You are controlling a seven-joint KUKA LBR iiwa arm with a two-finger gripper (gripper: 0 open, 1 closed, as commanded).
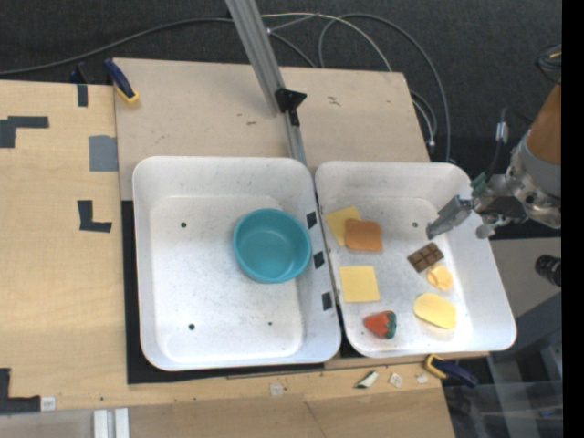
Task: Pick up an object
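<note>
My gripper (466, 224) hangs over the right edge of the right bin (392, 176), open, with nothing between its fingers. Just below and left of it lies a brown chocolate piece (424, 258), with a small yellow-orange piece (440, 278) beside it. Also in this bin are a brown toast (363, 236) overlapping a yellow slice (339, 219), a yellow cheese square (359, 284), a red strawberry (381, 324) and a yellow lump (435, 311). A teal bowl (271, 245) sits upright in the left bin (182, 181).
A slanted metal pole (260, 44) rises behind the two bins. Cables (383, 26) loop across the dark floor at the back. Yellow-and-blue clamps (121, 81) hold the board at its corners.
</note>
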